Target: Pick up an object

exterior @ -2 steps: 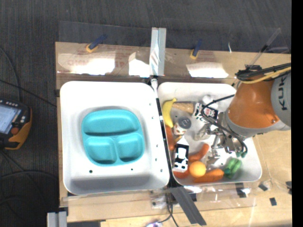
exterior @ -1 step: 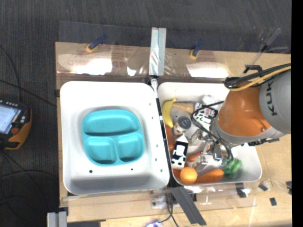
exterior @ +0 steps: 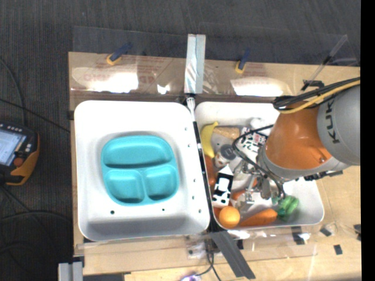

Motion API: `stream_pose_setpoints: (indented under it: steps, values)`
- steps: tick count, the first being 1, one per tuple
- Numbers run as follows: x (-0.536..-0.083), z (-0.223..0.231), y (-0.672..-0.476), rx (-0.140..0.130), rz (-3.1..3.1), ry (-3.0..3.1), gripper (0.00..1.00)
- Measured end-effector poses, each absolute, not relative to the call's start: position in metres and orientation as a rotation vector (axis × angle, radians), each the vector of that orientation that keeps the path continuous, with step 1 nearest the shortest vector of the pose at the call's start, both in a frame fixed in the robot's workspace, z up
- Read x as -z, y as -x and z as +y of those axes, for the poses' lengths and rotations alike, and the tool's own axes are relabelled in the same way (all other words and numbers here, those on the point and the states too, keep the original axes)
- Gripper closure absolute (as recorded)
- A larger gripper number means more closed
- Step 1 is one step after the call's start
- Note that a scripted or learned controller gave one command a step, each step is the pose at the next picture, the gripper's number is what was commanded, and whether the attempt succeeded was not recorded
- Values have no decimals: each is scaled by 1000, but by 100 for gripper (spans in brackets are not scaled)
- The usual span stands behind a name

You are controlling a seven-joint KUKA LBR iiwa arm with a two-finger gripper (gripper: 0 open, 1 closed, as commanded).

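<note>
We note the left bin [exterior: 88,174] carries a teal divided tray [exterior: 140,167], well apart from the arm and not at risk. In the right bin [exterior: 313,212] the objects crowd together: a banana [exterior: 206,138] against the left wall, a black-and-white box [exterior: 222,189] below it, an orange ball [exterior: 228,216] at the near edge touching a carrot [exterior: 258,217], and a green piece [exterior: 287,205] just beside the carrot's right end. The gripper [exterior: 258,192] is low in this clutter, above the carrot and beside the box. We cannot tell how it is set or whether it has anything; wrist and cabling cover it.

Risks, as we judge them: with neighbours touching, a close could catch two items or pinch an edge, and the round ball and tapered carrot could squirt out. A descent slightly off could press on the box or shove things against the bin wall.
</note>
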State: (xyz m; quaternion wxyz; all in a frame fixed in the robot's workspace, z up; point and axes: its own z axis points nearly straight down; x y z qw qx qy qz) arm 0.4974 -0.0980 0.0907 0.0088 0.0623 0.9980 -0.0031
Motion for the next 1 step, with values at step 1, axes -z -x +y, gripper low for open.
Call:
stream_pose_setpoints:
  steps: [1]
  values:
    - [-90, -142, -554, 5, 3120, 222, 0]
